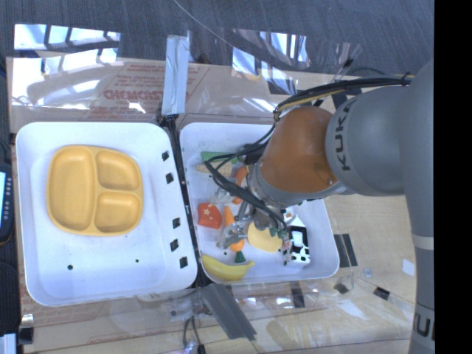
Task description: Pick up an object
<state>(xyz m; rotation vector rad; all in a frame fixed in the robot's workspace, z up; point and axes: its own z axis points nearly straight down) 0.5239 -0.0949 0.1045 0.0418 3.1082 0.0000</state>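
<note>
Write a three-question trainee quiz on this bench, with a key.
1. True or false: the yellow divided plate lies in the left bin.
2. Which item lies nearest the right bin's front edge: A) banana, B) red piece, C) black-and-white item?
3. Fill in: the gripper hangs over the ____ bin.

Key: 1 true; 2 A; 3 right.

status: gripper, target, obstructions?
Gripper low in right bin, grasp unclear. Banana, red piece, yellow round toy crowd it. Yellow tray sits in left bin.
</note>
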